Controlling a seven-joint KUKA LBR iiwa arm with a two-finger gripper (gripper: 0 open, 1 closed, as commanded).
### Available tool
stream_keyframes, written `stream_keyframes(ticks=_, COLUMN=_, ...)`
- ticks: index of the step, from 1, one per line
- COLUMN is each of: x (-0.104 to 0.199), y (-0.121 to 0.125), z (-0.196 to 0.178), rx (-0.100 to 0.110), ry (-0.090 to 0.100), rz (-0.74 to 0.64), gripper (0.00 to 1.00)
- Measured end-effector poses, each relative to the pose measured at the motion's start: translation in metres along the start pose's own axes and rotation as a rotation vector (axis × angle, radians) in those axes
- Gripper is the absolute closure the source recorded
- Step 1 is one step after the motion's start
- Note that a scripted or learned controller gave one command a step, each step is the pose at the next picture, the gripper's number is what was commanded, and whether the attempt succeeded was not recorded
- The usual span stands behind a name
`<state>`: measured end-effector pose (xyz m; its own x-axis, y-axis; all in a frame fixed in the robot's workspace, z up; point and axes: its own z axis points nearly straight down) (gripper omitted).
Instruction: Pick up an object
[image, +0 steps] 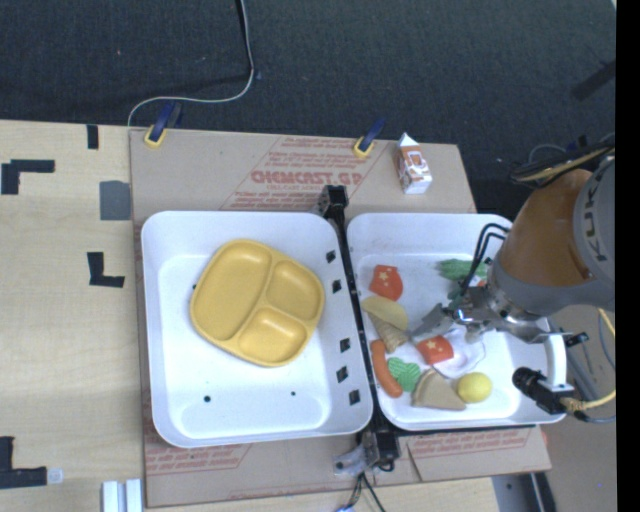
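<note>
Approach is the step in hand: the gripper (440, 325) hangs low over the right bin (425, 228), its jaws just above the small red piece (436, 349) among the toy foods. Whether those jaws stand wide or narrow I cannot tell. Next comes a straight descent onto that piece, clear of the yellow lemon (474, 386) nearby.

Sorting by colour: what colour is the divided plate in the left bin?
Yellow; the camera view shows the divided plate clearly.
</note>
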<state>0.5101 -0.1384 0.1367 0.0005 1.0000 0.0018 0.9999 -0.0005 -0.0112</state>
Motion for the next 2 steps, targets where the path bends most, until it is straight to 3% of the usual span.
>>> stream_keyframes(ticks=1, x=0.007, y=-0.005, z=0.050, rx=-0.018, ry=-0.003, rz=0.000, gripper=0.00)
stream_keyframes(ticks=2, x=0.008, y=-0.003, z=0.037, rx=-0.024, ry=-0.001, rz=-0.003, gripper=1.00)
